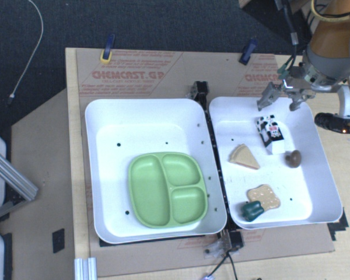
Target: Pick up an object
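Your gripper (282, 98) hangs with its two fingers spread and nothing between them, over the 12 o'clock edge of the right bin (321, 156). Just below it, toward 6 o'clock, lies the small black-and-white toy (270, 132) — the nearest thing to take. It looks light and rigid, probably hard plastic, so it may skate on the smooth bin floor; close across its narrow width, not its length.

At 7 o'clock from the toy sits a tan wedge (244, 156), and at 4 o'clock a small brown ball (293, 158) that would likely roll away. Both stand apart from the toy, so you have room on each side. A tan flat piece (263, 196) touches a dark green object (252, 210) near the bin's 6 o'clock rim — more crowded there. The left bin (105, 156) holds a green divided plate (166, 188).
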Controlling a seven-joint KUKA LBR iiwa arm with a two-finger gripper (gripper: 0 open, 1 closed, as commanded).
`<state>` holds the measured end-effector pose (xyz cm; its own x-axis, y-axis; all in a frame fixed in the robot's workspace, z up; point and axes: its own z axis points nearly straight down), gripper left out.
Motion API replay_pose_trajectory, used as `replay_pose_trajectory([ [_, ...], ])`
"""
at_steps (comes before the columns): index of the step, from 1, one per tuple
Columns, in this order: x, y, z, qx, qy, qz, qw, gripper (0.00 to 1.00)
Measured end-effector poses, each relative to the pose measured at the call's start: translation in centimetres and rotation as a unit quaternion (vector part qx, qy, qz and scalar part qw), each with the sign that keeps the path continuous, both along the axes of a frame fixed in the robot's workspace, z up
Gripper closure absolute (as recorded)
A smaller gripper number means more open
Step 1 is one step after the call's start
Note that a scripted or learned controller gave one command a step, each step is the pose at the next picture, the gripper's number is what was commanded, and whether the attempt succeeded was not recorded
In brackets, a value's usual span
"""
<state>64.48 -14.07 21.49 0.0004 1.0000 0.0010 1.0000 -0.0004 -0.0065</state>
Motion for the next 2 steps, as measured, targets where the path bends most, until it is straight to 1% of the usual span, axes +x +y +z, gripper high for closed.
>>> replay_pose_trajectory([
  [1, -0.3, 0.1, -6.4, 0.0002, 0.000, 0.000, 1.0000, 0.00],
  [2, 0.0, 0.1, -10.6, -0.0029, -0.010, 0.000, 0.9999, 0.00],
])
